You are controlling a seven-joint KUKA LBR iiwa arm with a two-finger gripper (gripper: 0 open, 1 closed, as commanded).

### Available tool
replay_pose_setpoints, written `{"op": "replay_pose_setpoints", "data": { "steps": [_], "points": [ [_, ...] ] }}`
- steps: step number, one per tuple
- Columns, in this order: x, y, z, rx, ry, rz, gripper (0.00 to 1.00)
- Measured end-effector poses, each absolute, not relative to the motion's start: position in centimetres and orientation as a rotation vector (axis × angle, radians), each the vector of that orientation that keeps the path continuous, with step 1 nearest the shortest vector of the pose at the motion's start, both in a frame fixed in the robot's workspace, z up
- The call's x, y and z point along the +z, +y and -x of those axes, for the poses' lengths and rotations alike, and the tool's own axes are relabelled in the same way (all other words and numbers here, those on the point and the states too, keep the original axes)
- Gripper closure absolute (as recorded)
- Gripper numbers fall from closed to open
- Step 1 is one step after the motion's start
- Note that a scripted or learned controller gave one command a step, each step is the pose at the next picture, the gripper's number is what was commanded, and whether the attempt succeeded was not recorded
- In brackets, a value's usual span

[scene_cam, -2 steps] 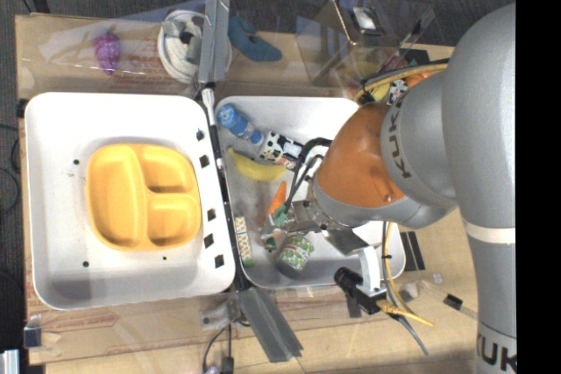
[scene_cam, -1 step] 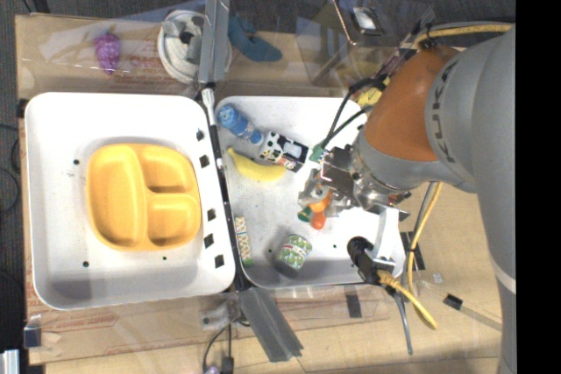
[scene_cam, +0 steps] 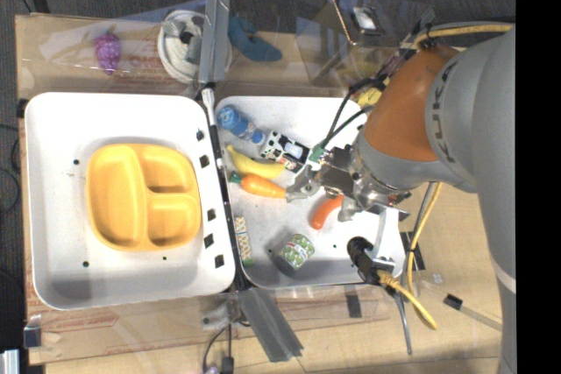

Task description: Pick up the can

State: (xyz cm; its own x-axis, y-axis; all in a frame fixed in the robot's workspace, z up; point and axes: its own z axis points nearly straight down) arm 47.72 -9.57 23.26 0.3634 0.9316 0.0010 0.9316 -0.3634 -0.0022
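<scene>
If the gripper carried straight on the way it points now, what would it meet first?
Probably the orange carrot, lying just left of the gripper, with the banana beside it; height is unclear. The can lies off that line.

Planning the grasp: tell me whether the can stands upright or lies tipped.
Tipped: the can lies on its side in the right bin, green label facing up.

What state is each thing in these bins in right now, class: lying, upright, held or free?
can: lying tilted on the right bin's floor, free, apart from the gripper.
banana: lying flat, free.
carrot: lying flat beside the banana, free.
blue bottle: lying on its side, free.
yellow tray: flat in the left bin, compartments facing up.
gripper: low over the right bin; finger state cannot be told.
</scene>
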Motion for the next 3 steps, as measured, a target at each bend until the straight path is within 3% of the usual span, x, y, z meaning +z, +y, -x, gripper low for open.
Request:
{"op": "replay_pose_setpoints", "data": {
  "steps": [1, 2, 3],
  "points": [
    [10.6, -11.3, -47.6, 0.004, -1.723, 2.620, 0.00],
    [9.3, -14.0, -47.8, -0.003, -1.826, 2.551, 0.00],
    [9.1, -9.4, -47.7, 0.000, -1.934, 2.472, 0.00]
  ]
}}
